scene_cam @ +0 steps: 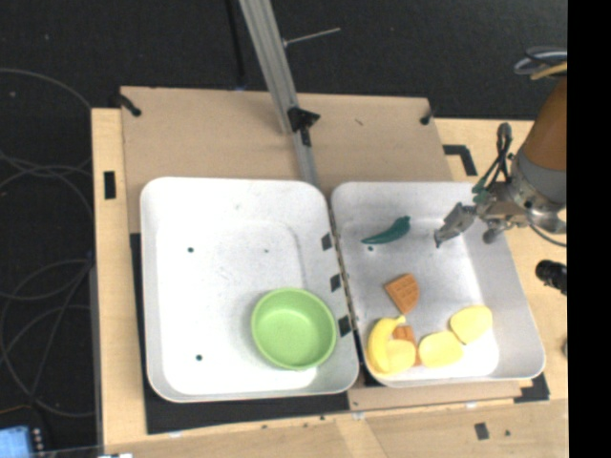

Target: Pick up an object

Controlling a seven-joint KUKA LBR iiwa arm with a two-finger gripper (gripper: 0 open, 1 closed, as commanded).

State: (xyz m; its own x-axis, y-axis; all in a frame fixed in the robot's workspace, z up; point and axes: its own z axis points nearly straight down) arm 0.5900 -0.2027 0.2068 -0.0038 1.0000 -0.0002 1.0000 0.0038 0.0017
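- The step in hand seems to be the approach: the gripper (pixel 468 225) hangs over the upper right part of the right bin (pixel 506 351), and nothing lies between its fingers (pixel 449 231).
- The fingers look spread apart and released, with one dark finger pointing down to the left and another nearer the bin's right wall.
- No object is lifted yet; all of them lie on the bin floor.
- The nearest thing is a teal curved piece (pixel 388 232), just to the left of the gripper near the bin's upper left part.
- An orange block (pixel 403 293) lies in the middle of the bin, well apart from the gripper.
- Three yellow rounded pieces (pixel 441 348) sit close together along the bin's lower edge; a small orange bit shows between two of them.
- A green bowl (pixel 293 327) stands in the left bin (pixel 191 218).
- For the next move, I judge the arm must go left and down over the teal piece, which is thin and bent, so the fingers should close across its narrow body.
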